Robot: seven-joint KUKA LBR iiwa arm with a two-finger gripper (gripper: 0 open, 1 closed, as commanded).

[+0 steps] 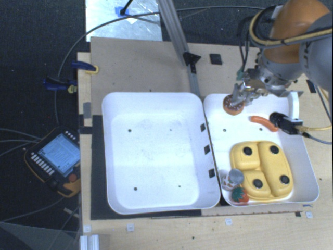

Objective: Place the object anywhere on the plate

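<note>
fingers [240, 97] first: we cannot tell from this slanted view whether they are spread or pressed together, because they blur into the small brown round object [229, 108] right under them. we see the gripper [237, 103] low over the far left corner of the right bin [308, 158], its tip at the brown object; whether it touches we cannot say. the grey arm [299, 20] with its orange band reaches in from the right.

the brown object lies on the white floor of the right bin, well apart from the yellow plate [265, 165]. the plate sits in the near half of that bin and has four compartments, each with a dark dot. between object and plate, nearer the plate's far edge, we note an orange carrot-like piece [259, 120]. a small grey round thing [235, 176] and a red and green bit [239, 194] lie just beside the plate's left side. the left bin [151, 150] lies alongside.
</note>
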